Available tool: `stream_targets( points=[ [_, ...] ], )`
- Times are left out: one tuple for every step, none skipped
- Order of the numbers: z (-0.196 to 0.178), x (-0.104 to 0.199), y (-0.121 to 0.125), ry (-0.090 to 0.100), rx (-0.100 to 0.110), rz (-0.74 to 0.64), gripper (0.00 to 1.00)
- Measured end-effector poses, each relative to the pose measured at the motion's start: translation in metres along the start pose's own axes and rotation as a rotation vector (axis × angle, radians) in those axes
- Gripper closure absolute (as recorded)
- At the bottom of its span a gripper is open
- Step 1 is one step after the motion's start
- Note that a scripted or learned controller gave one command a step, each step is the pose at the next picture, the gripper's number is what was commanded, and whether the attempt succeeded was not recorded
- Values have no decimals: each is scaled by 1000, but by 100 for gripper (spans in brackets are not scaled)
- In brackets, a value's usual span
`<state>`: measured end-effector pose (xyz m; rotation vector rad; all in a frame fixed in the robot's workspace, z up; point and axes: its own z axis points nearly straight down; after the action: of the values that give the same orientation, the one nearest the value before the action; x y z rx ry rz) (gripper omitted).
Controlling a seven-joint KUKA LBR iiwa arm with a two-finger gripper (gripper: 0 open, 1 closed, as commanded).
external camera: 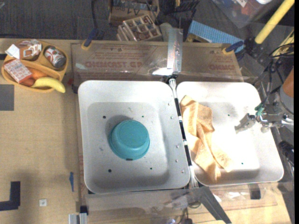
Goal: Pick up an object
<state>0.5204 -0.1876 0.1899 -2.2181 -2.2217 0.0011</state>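
Two shallow white bins sit side by side on your wooden bench, the left bin (93, 97) holding an upturned teal bowl (130, 139) near its middle and the right bin (261, 171) holding a crumpled orange cloth (202, 136) against its left wall. You have the gripper (252, 120) low over the right bin's right half, well apart from the cloth, and nothing sits between its fingers. Whether those fingers stand apart or together you cannot tell from this slant; they blur into the wrist.

So judge the pick as barely begun: no object is grasped or lifted, and both the bowl and the cloth lie untouched in their bins. The cloth is the nearer candidate; the bowl would mean crossing the divider.

As for writing, the clear sheet (121, 62) behind the bins carries faint reddish lettering, too washed out to read with confidence. Beyond the bench's left corner, a yellow tray (16, 80) holds a banana (49, 83) and small packaged goods whose labels are too small to make out.
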Motion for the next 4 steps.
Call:
stream_targets(
  points=[
    [68,63,67,-2,-3,143,0],
    [54,-9,74,-3,-4,128,0],
    [102,75,126,-3,-10,-85,0],
    [101,64,83,-3,-9,-459,0]
  ],
)
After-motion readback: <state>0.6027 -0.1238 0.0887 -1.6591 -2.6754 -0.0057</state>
